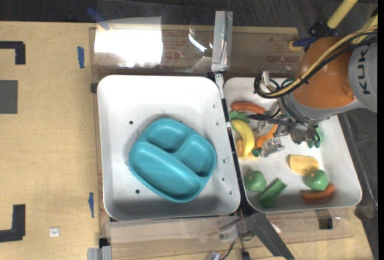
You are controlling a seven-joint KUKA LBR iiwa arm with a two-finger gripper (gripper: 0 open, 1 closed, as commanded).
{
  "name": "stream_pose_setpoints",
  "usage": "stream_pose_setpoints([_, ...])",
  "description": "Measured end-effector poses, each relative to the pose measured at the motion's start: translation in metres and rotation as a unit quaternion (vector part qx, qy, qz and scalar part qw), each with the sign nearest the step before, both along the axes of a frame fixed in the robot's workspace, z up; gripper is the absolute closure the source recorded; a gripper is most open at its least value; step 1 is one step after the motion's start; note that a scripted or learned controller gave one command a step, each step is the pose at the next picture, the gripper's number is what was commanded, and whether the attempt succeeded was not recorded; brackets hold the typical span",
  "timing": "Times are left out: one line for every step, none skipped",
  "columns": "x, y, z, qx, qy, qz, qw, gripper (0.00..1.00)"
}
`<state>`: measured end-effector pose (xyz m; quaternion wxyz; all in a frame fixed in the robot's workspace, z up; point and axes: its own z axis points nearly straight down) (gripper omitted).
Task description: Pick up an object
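Observation:
The right bin (351, 157) holds several toy foods. A yellow banana (242, 134) lies at its left side, with a red-orange piece (247, 107) above it and a small orange carrot (261, 140) beside it. Lower down are a green pepper (254, 180), a green cucumber (272, 192), a yellow wedge (302, 163), a green apple (316, 179) and a red sausage (317, 194). My gripper (272, 139) is down in this bin, just right of the banana and right against the carrot. The arm's orange band (324, 75) hides the bin's upper right part.
The left bin (114, 102) holds a teal divided plate (173, 158). A dark green toy (314, 136) lies right of the gripper. Cables run from the wrist over the bin's far edge. A clear plastic sheet and cardboard stand behind both bins.

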<state>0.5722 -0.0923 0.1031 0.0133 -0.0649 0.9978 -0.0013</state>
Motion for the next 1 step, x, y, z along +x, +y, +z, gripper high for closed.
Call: stream_pose_setpoints([0.0229,0.0649,0.1177,0.0006,0.004,0.039,0.9992,1.00])
